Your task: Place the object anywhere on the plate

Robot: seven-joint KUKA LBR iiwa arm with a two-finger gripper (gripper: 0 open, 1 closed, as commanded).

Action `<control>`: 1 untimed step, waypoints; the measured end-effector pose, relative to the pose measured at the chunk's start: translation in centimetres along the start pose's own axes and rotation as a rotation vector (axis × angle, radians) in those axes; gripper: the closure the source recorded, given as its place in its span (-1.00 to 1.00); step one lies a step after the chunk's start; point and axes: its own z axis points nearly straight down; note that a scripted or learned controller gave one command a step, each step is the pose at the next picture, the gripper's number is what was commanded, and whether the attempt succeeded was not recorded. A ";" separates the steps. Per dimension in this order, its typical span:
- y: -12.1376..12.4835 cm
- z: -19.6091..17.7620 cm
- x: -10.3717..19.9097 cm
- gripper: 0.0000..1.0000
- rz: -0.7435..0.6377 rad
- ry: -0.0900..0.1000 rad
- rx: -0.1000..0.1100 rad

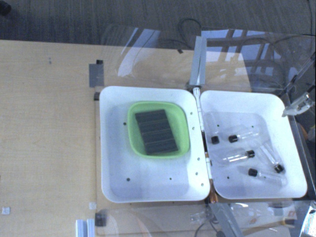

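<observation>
— Item one, your hand?
— My gripper: I cannot tell how wide it stands or whether it has anything in it.
— Item two, the object?
— Dark ridged block (156,132), lying flat on the green plate (183,132), near its middle, long side running 11 to 5 o'clock.
— The plate's place?
— Left bin (148,181), upper half.
— Further out?
— Right bin (237,105) at the plate's 3 o'clock: several clear tubes with black caps (242,156), scattered. Both bins sit on the wooden bench (44,132).
</observation>
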 end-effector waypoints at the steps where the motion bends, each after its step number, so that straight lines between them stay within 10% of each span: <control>1: 0.5 2.8 0.6 -1.00 -0.308 0.001 -0.002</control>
